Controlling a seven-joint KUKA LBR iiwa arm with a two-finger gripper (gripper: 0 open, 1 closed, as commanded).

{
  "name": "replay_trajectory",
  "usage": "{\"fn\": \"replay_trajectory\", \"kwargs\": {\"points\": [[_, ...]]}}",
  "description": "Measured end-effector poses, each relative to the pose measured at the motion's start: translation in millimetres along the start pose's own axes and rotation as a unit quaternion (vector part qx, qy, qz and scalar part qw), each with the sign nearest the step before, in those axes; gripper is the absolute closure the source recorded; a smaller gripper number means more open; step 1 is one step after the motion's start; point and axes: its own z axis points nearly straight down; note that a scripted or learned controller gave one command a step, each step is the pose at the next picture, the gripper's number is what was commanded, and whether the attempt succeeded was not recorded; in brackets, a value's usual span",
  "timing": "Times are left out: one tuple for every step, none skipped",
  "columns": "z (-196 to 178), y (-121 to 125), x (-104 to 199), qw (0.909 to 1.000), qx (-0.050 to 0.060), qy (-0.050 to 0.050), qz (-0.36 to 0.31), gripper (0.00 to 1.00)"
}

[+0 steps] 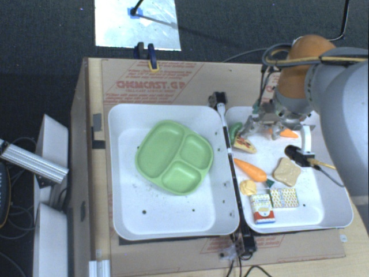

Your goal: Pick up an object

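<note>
The right bin (330,211) holds several toy foods: a carrot (250,169), a hot dog in a bun (244,146), a green piece (236,133), a slice of bread (286,171), a small yellow piece (248,187), a red and white box (262,206) and a patterned cracker (285,198). My gripper (271,123) hangs low over the far end of this bin, right of the hot dog. A small orange piece (287,134) lies just beside it. The wrist hides what is directly under the gripper.
The left bin (124,212) carries a green divided plate (174,156). A black divider bar (228,149) runs between the bins. The grey arm (340,114) covers the right bin's far right corner. A black and white tool part (302,149) sticks out near the bread.
</note>
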Motion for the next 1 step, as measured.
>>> {"fn": "replay_trajectory", "kwargs": {"points": [[0.0, 0.0, -0.2, 1.0000, 0.000, 0.000, 0.000, 0.00]]}}
